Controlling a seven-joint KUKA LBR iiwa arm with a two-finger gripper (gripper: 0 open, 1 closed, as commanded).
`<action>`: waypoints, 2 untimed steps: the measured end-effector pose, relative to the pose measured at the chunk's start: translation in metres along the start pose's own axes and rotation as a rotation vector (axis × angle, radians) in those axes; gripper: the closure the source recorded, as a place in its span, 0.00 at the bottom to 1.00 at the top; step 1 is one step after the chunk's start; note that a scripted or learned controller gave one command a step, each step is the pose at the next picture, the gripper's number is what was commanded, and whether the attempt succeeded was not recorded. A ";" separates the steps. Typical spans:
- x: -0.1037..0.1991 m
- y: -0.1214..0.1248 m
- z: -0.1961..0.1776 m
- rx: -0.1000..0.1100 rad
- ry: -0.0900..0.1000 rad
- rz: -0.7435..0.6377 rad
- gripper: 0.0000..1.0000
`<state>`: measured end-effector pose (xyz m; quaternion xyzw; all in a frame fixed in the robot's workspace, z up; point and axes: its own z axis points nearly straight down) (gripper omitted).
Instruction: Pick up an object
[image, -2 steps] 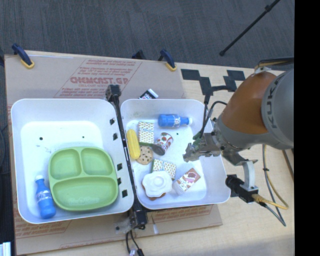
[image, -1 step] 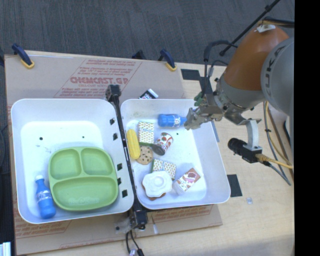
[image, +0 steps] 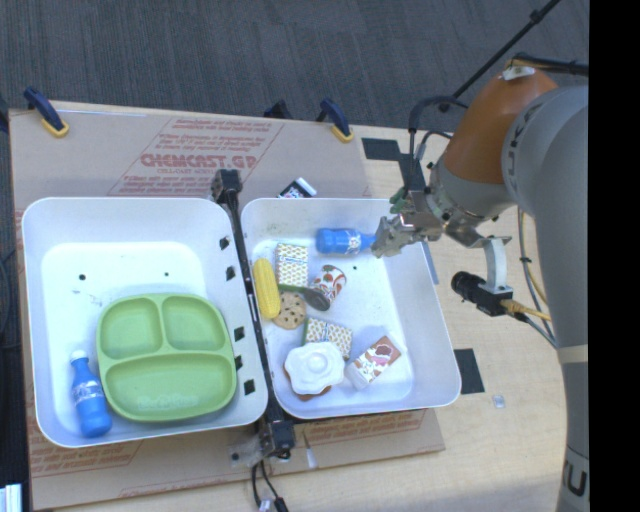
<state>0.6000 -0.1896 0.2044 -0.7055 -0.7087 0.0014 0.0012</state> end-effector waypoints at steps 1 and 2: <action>0.088 0.009 0.009 0.000 0.002 -0.004 1.00; 0.087 0.009 -0.001 0.002 0.001 -0.007 1.00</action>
